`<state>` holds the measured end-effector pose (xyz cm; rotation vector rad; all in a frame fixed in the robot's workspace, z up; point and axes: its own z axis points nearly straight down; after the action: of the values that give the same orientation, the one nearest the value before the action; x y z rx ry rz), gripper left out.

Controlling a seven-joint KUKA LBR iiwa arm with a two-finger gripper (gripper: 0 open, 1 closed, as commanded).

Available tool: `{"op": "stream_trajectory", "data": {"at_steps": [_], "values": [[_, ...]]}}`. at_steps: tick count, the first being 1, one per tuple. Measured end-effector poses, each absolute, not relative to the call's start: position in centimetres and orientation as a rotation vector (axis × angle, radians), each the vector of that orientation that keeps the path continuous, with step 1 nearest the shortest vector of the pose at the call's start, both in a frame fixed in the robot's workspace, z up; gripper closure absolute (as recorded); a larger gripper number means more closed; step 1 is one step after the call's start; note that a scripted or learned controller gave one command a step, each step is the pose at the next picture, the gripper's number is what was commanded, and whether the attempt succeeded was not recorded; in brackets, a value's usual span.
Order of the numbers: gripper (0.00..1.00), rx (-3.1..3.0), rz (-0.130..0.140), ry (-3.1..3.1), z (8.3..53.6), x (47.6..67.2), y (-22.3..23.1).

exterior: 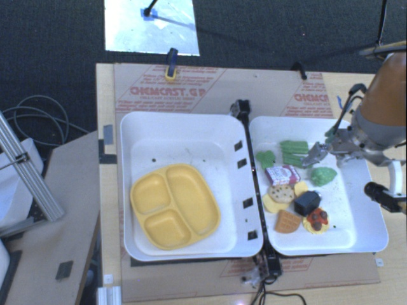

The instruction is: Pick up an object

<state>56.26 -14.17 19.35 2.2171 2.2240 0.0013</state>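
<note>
The grey arm's gripper [313, 155] hangs low in the right white bin [365, 234], just beside the ribbed green plastic piece [293, 149] among the toy foods; whether it is clenched cannot be told from this slant. A yellow three-compartment plastic tray [173, 204] lies in the left white bin [184, 129].

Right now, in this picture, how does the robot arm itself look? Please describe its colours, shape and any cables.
The arm is rounded and thick, with a broad orange band above a grey wrist section. A thin dark cable loops along its left side. Below the wrist is a metallic grey gripper of angular parts. A black cylindrical part with a white bracket sticks out at the lower right. I see no readable markings.
</note>
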Motion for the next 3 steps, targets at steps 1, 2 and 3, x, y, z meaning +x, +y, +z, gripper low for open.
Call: {"op": "stream_trajectory", "data": {"at_steps": [1, 2, 3], "values": [[0.0, 2.22, 0.004, 2.224, 8.1, 52.2, -9.7], [1.0, 2.216, 0.011, 2.22, 9.8, 52.5, -9.9], [1.0, 2.221, 0.002, 2.223, 13.6, 48.8, -8.8]]}}
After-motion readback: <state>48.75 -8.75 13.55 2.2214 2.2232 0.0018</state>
